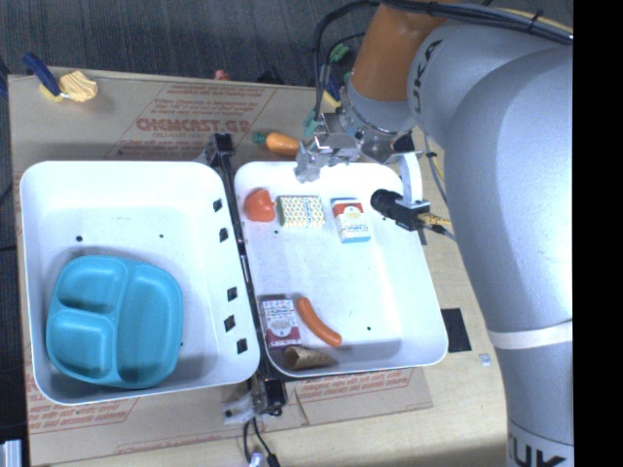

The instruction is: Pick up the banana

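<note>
At the far rim of the right bin (pixel 389 280), the gripper (pixel 311 161) hangs low. I cannot tell how wide it is open, and nothing yellow shows in it. The one yellow thing, possibly the banana (pixel 80 88), lies on the cardboard (pixel 185 115) beyond the left bin (pixel 117 193), well apart. By my judgement, the pick is not yet begun, so reach, grasp and lift all remain.

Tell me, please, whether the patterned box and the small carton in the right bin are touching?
Apart. The camera view shows a strip of white bin floor between the patterned box and the carton.
</note>
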Available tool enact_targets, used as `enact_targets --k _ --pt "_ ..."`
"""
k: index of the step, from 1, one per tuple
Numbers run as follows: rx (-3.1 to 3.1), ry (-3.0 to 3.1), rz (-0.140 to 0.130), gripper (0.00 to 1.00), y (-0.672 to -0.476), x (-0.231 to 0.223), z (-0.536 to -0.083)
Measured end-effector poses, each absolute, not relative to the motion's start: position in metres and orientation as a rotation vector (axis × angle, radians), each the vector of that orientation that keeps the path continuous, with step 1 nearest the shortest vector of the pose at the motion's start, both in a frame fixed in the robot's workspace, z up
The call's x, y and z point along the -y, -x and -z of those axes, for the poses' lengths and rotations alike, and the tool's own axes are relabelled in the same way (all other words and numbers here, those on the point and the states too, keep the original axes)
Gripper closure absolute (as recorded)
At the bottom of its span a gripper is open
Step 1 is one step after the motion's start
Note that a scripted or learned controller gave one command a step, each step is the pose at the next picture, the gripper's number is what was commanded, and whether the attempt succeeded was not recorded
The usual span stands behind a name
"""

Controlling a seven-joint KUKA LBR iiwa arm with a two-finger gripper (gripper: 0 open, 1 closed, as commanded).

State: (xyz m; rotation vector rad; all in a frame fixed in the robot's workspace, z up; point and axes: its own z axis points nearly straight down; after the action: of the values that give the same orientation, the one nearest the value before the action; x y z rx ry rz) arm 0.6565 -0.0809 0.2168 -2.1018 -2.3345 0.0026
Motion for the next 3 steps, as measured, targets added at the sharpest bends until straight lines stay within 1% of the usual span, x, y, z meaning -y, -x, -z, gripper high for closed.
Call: enact_targets --k 1,2,3 --pt "2.334 2.098 -0.004 1.00 -0.656 0.141 -0.188" --pt "2.340 2.091 -0.005 1.00 -0.657 0.140 -0.199" --pt "2.417 2.008 -0.001 1.00 -0.657 0.177 -0.215"
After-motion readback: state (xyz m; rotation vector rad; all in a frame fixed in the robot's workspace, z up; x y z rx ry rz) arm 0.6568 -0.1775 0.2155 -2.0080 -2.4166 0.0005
